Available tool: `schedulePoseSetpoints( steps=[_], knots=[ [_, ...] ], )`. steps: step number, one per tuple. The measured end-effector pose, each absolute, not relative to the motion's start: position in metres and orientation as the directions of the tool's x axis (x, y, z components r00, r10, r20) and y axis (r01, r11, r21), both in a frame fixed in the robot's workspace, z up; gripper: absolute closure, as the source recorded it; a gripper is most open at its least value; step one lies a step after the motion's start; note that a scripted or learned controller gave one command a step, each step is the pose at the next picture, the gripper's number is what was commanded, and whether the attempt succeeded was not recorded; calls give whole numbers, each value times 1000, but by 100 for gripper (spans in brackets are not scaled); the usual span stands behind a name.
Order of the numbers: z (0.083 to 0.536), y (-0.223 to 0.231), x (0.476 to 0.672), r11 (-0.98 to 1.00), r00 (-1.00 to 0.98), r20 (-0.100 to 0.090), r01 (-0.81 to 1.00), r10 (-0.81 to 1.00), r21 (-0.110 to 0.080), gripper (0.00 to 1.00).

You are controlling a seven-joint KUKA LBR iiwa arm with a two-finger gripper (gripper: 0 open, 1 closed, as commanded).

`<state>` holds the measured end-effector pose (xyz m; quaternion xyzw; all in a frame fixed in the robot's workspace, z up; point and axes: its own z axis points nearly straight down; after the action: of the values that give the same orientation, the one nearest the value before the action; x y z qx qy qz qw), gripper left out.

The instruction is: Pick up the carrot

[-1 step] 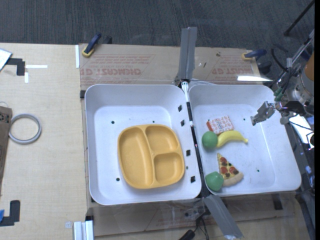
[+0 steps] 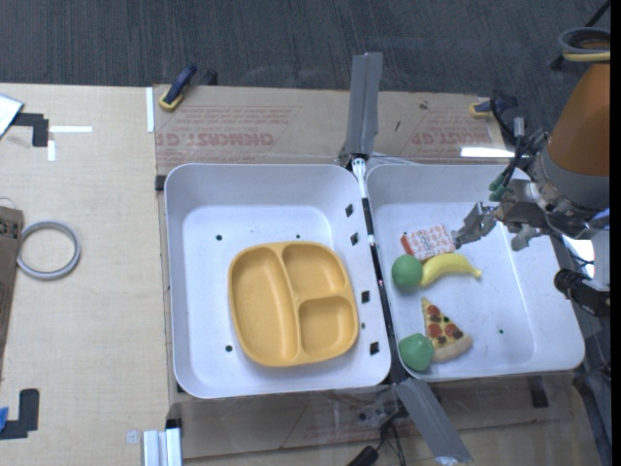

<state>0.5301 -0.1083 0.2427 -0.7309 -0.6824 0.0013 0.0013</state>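
The grey arm [image 2: 580, 139] reaches in from the right edge of the frame, and its pincer [image 2: 473, 229] hangs over the upper middle of the right bin [image 2: 529, 304]. Whether the pincer is apart or together cannot be told from this angle, and nothing is seen clamped in it.

Just left of the pincer lies a small red-and-white packet [image 2: 428, 241]. Just below the packet is a banana [image 2: 452, 268], with a green ball [image 2: 407, 273] touching its left end. Lower in the same bin sit a toy pizza slice [image 2: 444, 330] and a second green ball [image 2: 416, 351], touching each other. Which of these is the carrot cannot be told.

The left bin [image 2: 204, 260] holds a yellow divided plate [image 2: 294, 302]. A tape roll [image 2: 46, 249] lies on the surface at the far left of the frame.
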Motion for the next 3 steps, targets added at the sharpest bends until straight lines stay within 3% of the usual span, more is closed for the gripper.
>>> schedulePoseSetpoints(
  steps=[1,2,3],
  knots=[
    [182,-196,481,-262,262,-1,965,965,-3,0],
    [145,-207,477,-694,694,-2,720,720,-5,0],
    [90,-204,480,-610,611,14,792,792,-19,0]
  ],
)
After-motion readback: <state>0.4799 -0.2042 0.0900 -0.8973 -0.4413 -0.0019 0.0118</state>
